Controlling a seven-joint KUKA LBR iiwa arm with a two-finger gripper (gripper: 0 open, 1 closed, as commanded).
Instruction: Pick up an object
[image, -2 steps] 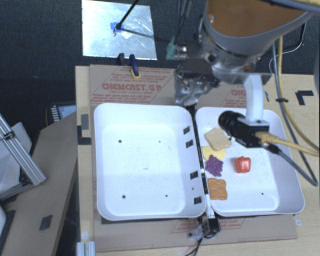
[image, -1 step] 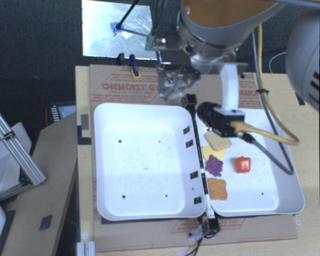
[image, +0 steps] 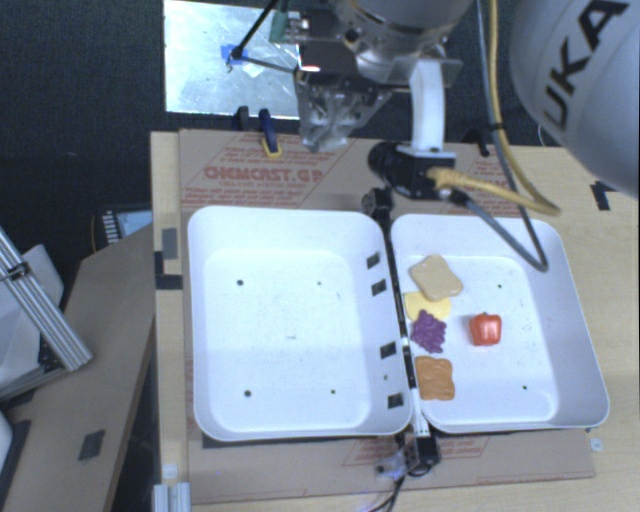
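A wooden bench carries a brown board printed with red lettering, and on the board two white bins sit side by side, joined along a dark hinge strip. Beyond the far edge lies dark floor with a shiny metal sheet, and an aluminium rail leans in at the left. The left bin shows only small dark holes in its floor. The right bin holds five toy foods grouped near its left wall: a tan bread slice farthest, a yellow piece just beside it, a purple grape bunch touching the yellow piece, an orange waffle-like piece nearest, and a red pepper apart to the right. The gripper hangs high over the board's far edge, beyond both bins, well apart from the foods; whether it is open cannot be made out, and nothing shows in it. A yellow cable trails from the arm.
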